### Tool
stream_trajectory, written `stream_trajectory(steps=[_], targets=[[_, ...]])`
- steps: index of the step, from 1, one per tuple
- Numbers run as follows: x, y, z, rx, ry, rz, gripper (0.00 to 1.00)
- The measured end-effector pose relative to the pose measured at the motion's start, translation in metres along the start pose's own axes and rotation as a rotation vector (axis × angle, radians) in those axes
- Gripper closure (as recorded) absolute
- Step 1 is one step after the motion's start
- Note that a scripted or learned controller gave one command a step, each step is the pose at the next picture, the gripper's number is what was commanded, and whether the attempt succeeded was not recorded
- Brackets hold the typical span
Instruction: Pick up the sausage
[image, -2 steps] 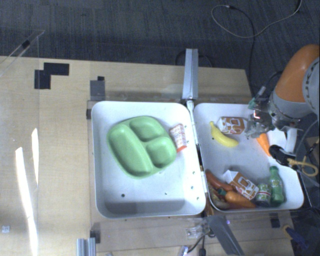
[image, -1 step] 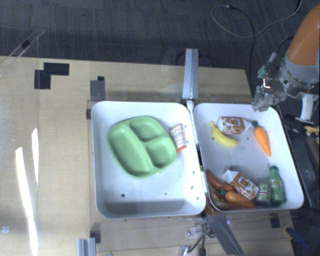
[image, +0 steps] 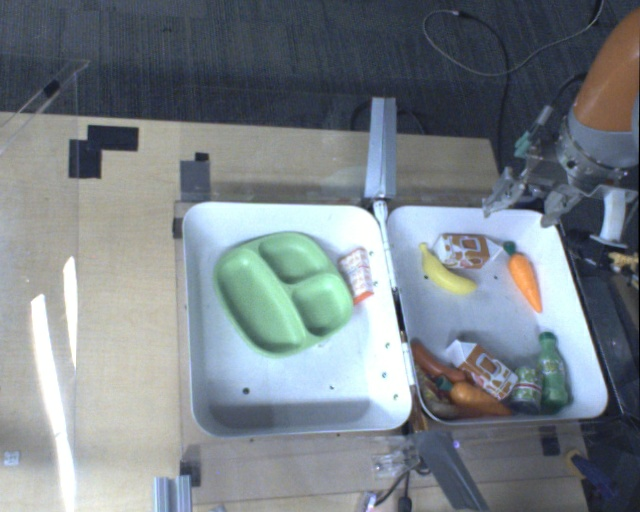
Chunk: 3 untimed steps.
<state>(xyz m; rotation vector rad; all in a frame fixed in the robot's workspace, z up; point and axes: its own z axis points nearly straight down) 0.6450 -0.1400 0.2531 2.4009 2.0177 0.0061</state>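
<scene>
Two white bins sat side by side on the bench. The left bin (image: 215, 400) held two things: one green tray (image: 285, 292) with three compartments, lying in the upper middle, and one small red-and-white packet (image: 357, 275) touching the tray's right edge, near the wall between the bins.

The right bin (image: 575, 330) held more. In its upper half lay one banana (image: 444, 275), one brown-and-white carton (image: 466, 250) just beside and above the banana, and one carrot (image: 524, 280) to the right of the carton, pointing downward. In its lower half, crowded along the near wall, lay one sausage (image: 436, 362), reddish-brown, slanting from the left wall toward the middle. Just below it lay a second orange piece (image: 478, 398), likely another carrot, touching the near edge. A second brown-and-white carton (image: 487, 372) rested against the sausage's right end. Two green bottles stood or leaned at the lower right: a taller bottle (image: 550, 370) and a shorter bottle (image: 527, 388) beside it, touching each other.

The gripper (image: 527, 196) hung above the upper right corner of the right bin, at the bin's far rim, well apart from the sausage. Its two fingers were spread open with nothing between them. The arm (image: 610, 95) above it showed its orange band at the upper right.
</scene>
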Motion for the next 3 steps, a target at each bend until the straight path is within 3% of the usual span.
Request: stream_trajectory(steps=[1,2,3], targets=[[-0.015,-0.069,0.096,0.003,0.001,-0.177,0.00],[0.020,-0.161,0.163,-0.008,0.001,-0.057,0.00],[0.015,-0.090,0.164,-0.007,0.001,0.044,0.00]])
